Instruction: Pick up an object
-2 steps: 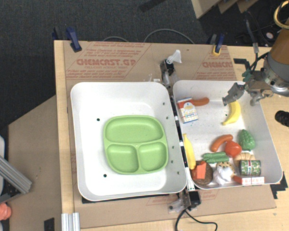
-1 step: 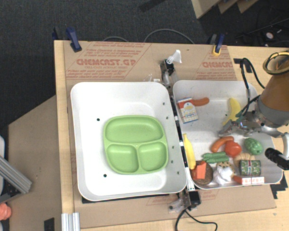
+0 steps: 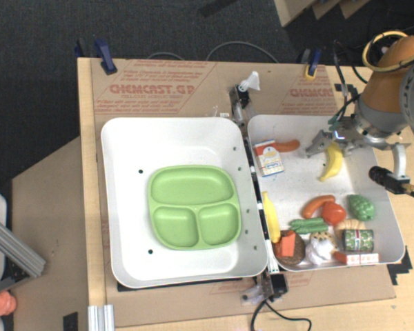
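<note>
The arm reaches in over the right bin, and its gripper hangs right above the top end of a yellow banana, which lies near the far side of that bin, tilted, its lower end pointing toward the middle. Grey fingers splay out on the left of the banana's upper end, yet whether they are spread or pinching the fruit cannot be told from this slanted view, and nothing shows the banana lifted. Taking the banana as the landmark: a small carton and a red sausage lie to its left near the bin's wall; nearer the camera sit a tomato, a green cucumber, a green leafy piece and a can, packed close together. A corn cob lies along the left wall. The left bin holds a green divided plate. The banana looks like a toy: probably light, stiff and smooth, so it could slip or roll. Its curved middle, narrower than the length, seems the best place to take hold, with the fingers across the short axis.
</note>
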Robot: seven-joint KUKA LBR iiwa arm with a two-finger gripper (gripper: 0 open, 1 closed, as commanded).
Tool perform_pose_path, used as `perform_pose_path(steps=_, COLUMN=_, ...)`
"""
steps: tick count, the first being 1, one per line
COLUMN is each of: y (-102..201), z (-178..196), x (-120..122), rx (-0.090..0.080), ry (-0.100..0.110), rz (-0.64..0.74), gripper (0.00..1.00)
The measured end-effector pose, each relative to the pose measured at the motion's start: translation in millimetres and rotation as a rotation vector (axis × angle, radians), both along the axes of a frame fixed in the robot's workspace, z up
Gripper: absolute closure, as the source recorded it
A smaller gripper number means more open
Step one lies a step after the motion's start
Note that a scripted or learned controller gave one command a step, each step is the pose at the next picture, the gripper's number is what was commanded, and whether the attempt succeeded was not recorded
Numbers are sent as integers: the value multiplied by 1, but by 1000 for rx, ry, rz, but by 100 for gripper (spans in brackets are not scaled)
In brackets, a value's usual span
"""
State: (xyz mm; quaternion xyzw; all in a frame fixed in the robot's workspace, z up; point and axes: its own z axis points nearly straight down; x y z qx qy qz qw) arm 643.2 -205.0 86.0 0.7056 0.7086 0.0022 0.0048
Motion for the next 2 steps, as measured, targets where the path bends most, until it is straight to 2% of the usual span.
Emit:
perform_pose_path(steps=1, y=0, z=10, x=-3, rx=2, ry=5, rz=-3, gripper=100)
perform_pose_path(steps=2, y=121, z=44, x=-100, rx=11, ry=18, rz=4, gripper=100)
